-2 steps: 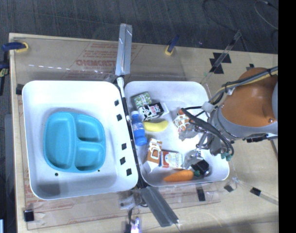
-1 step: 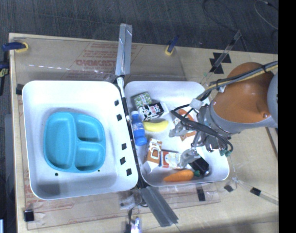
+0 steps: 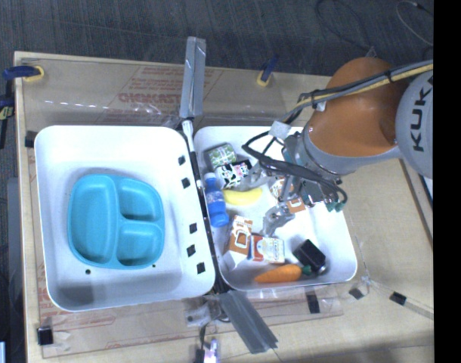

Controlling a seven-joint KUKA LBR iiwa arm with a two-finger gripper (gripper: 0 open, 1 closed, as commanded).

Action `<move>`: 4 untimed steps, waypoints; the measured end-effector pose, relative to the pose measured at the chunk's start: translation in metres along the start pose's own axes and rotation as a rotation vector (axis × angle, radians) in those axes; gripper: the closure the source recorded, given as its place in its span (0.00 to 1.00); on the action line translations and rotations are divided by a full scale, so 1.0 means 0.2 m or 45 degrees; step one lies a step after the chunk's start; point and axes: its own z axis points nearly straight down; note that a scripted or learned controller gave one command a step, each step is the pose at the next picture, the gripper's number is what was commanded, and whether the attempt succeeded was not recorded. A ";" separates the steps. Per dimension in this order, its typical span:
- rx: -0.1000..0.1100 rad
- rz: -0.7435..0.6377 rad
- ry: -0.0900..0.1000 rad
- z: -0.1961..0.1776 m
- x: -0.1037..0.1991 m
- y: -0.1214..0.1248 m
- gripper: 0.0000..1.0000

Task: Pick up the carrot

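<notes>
Hovering over the middle of the right bin (image 3: 344,237), my hand (image 3: 280,214) is hanging just above a clutter of small packets, and whether it is clenched or released I cannot tell, because the wrist and its cables are covering most of it from this angle. Nothing is showing as gripped in it. The carrot (image 3: 278,274) is lying toward the near wall of the same bin, below my hand in the camera view and close to the bin's front edge, so I am judging that my next move is a short shift toward that wall and then down. Its long axis is running nearly along that front wall, left to right across the picture and tilted only a little, so I am thinking the grasp should close across it, from front to back. A black block (image 3: 310,255) is sitting just beside the carrot's right end, and an orange-and-white carton (image 3: 249,246) is lying just above its left part, so room is looking tight on both sides. A yellow banana-like piece (image 3: 244,197) is lying farther up the bin, well clear of the carrot. The left bin (image 3: 57,278) with its blue tray (image 3: 113,219) is playing no part here.
</notes>
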 end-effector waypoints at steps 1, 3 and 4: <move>-0.002 -0.219 0.003 0.04 0.25 -0.24 0.00; -0.004 -0.125 0.003 0.53 0.26 -0.36 0.00; -0.003 -0.182 0.002 0.55 0.26 -0.36 0.00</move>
